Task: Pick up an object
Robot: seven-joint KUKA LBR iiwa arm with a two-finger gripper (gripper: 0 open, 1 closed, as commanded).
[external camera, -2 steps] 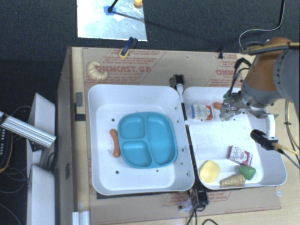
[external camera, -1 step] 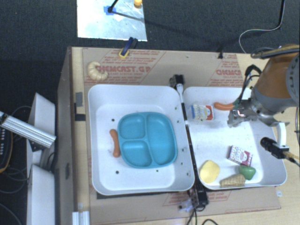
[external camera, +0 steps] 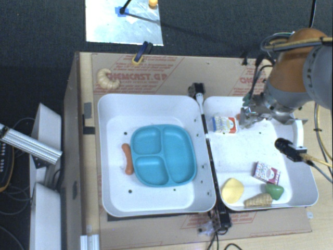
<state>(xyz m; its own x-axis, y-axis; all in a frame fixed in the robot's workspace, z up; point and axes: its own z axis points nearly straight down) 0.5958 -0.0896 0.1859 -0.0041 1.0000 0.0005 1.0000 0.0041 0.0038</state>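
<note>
Camera view from above: a small white carton (external camera: 224, 124) with red print lies at the right bin's (external camera: 307, 191) upper left corner, just beside the pincer (external camera: 245, 117); how the pincer stands, I cannot tell. Further off, a red box (external camera: 266, 172), a green piece (external camera: 276, 191) and a yellow piece (external camera: 232, 190) sit along its lower side. A blue divided tray (external camera: 162, 155) and a sausage (external camera: 127, 158) lie in the left bin (external camera: 112, 113).

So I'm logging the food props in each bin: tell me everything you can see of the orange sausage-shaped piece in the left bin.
The slim orange sausage-shaped toy looks like smooth plastic, with rounded ends, slightly redder toward its top. It lies flat on the floor of the left white bin, lengthwise roughly along the bin's left wall, just left of the blue sectioned plastic tray. It sits close against the tray's rim; whether they touch is unclear.
</note>
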